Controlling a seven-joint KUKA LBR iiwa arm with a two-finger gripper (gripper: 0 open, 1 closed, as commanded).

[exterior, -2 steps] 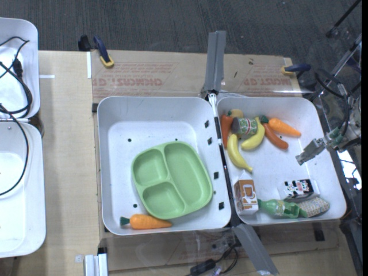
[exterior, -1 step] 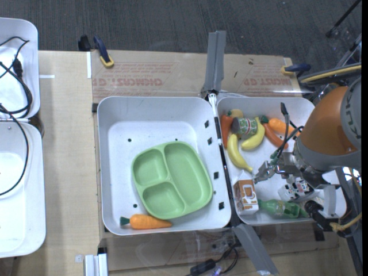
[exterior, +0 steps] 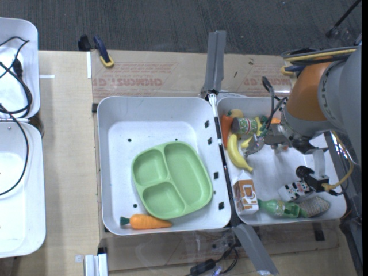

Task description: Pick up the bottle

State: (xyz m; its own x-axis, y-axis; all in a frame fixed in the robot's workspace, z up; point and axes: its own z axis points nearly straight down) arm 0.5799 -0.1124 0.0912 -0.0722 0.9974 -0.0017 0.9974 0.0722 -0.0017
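Observation:
The bottle (exterior: 279, 208) is green and see-through. It lies on its side along the near wall of the right bin (exterior: 270, 165), between a small orange carton (exterior: 245, 194) and a grey pad (exterior: 314, 206). My gripper (exterior: 253, 144) is low in the far part of that bin, reaching in from the right. It sits just right of a banana (exterior: 236, 152) and just below a green-and-yellow labelled can (exterior: 248, 125). The bottle is well apart from it, toward the near edge.
An orange item (exterior: 226, 126) lies by the can at the bin's left wall. A white-and-black object (exterior: 296, 189) sits near the bottle's right end. The left bin (exterior: 115, 154) holds a green divided plate (exterior: 171, 180) and a carrot (exterior: 145, 222).

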